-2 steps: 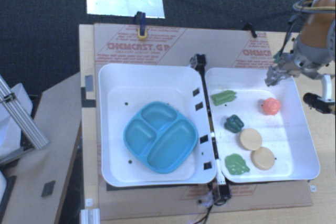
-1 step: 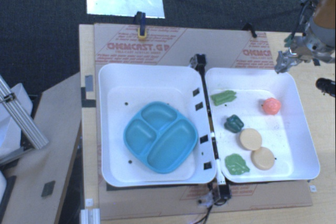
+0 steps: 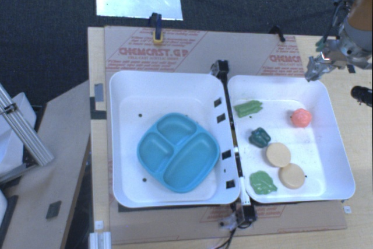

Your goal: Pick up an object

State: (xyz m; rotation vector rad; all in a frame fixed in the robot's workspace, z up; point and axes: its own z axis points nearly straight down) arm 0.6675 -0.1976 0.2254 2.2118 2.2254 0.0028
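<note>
Right bin [image 3: 335, 125]: we list pink ball [image 3: 301, 118] upper right, green pepper [image 3: 248, 108] upper left, dark green piece [image 3: 259, 137] centre, two tan discs [image 3: 278, 154] [image 3: 292, 175] lower centre, green leaf [image 3: 262, 182] lower left | left bin [image 3: 125, 102]: blue tray [image 3: 178, 151] | gripper [image 3: 317, 69] at frame's right edge above right bin's far corner, nothing visibly held, finger state we cannot tell
</note>
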